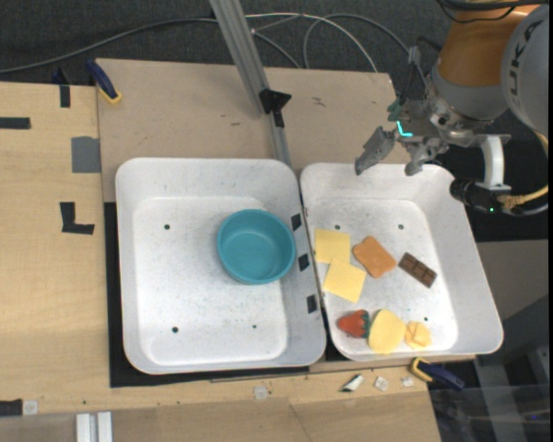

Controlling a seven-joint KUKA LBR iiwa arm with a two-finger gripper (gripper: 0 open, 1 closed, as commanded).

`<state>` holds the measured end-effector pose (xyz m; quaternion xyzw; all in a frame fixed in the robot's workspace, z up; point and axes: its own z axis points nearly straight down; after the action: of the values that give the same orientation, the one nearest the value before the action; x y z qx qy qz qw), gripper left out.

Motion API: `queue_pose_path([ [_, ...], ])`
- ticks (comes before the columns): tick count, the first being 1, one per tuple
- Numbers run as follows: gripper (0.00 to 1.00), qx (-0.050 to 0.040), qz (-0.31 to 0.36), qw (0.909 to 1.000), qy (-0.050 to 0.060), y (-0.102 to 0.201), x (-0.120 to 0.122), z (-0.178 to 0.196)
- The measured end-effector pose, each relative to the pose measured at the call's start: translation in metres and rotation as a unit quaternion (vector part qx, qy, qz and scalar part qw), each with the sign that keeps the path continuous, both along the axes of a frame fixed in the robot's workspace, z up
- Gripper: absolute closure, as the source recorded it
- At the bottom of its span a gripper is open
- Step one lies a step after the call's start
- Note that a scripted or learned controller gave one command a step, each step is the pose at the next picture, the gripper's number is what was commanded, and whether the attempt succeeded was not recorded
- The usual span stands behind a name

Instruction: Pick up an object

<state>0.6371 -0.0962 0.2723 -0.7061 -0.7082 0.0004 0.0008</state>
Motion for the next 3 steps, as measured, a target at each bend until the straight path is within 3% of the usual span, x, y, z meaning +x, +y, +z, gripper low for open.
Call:
queue_pose_path([
  [3,0.00,-0.0008,-0.001,1.0000,0.003,-0.009,0.006,-0.141],
])
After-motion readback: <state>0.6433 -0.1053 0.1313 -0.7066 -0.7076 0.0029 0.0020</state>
